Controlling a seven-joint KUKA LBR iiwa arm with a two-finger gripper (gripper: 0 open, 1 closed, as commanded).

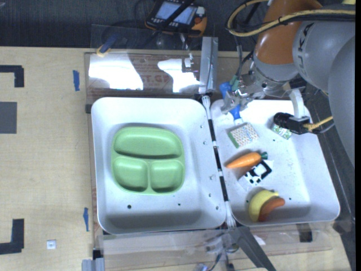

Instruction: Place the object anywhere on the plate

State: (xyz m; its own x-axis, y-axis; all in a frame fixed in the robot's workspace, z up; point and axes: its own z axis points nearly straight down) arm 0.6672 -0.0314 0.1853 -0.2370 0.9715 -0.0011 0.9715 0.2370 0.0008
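Right bin, carrot (244,161) lying level, leafy end pointing right

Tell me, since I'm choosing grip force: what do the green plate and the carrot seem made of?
Green plate: likely moulded plastic, matte with a soft sheen, smooth rounded compartments. Carrot: probably toy plastic or rubber; uniform orange, smooth skin, slight gloss. Which of the two can't be told by look.
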